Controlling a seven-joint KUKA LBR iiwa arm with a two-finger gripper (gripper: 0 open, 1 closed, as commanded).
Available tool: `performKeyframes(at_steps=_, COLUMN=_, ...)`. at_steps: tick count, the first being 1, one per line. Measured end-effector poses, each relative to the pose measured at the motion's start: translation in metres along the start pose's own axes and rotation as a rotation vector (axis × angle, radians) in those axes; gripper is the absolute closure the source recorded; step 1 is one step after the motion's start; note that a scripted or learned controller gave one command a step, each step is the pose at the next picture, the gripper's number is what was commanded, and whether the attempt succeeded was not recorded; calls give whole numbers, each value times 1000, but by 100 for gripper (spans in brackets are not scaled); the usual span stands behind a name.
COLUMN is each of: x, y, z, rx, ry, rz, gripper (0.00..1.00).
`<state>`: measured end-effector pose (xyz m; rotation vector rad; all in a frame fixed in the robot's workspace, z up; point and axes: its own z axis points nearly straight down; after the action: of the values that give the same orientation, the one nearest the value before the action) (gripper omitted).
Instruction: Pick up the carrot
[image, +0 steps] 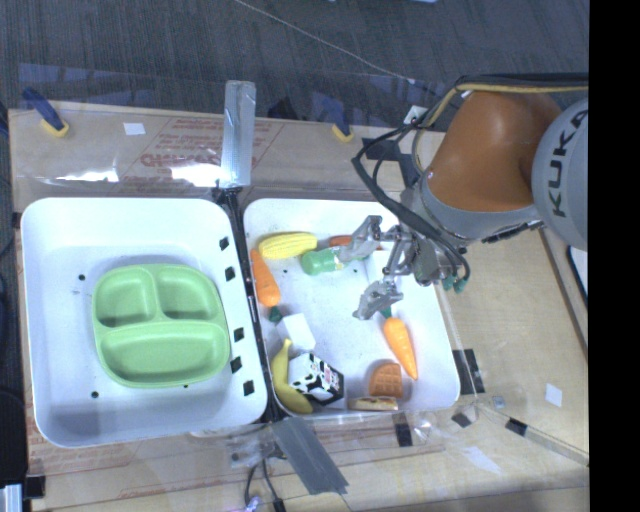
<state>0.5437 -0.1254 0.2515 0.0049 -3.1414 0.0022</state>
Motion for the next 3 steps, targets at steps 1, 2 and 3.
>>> performKeyframes(at_steps=1, x=-27, y=-74, z=99, rx=-3, ry=9, rz=107, gripper=0)
performKeyframes(at_steps=2, x=9, y=-83, z=160, rx=-1, ry=-1, rz=94, gripper=0)
performKeyframes(at_steps=3, x=32, y=-82, z=159, rx=-3, ry=-1, rz=185, gripper=0)
